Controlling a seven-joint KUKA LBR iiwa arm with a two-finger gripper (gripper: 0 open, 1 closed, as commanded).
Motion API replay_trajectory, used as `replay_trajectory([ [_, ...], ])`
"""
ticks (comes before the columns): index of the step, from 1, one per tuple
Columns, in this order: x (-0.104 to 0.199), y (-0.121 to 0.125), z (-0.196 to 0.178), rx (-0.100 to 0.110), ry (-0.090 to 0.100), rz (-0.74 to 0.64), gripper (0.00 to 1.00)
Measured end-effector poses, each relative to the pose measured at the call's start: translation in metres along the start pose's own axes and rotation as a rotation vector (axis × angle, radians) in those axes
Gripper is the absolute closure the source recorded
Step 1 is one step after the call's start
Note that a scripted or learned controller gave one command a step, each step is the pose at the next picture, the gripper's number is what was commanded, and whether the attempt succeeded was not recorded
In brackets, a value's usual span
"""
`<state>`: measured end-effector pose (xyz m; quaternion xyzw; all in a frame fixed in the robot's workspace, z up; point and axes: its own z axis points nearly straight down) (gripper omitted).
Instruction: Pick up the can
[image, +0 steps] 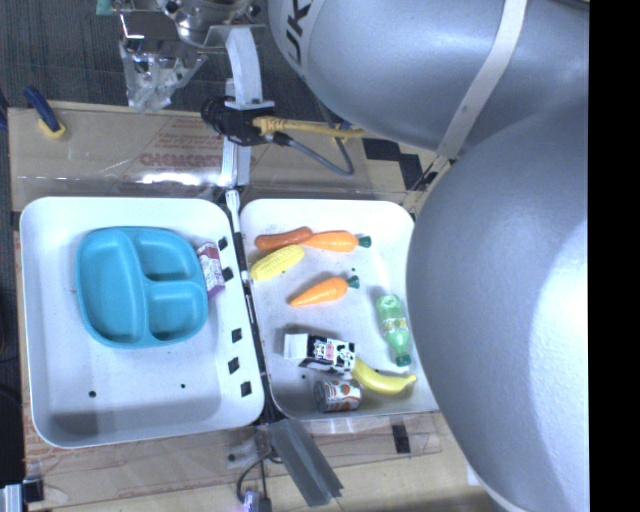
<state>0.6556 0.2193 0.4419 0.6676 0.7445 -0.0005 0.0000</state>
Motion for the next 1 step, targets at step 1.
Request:
replay_trajectory([
  [1,-0.0065,-0.0008,0.0002,0.003,-0.001,-0.182,1.00],
])
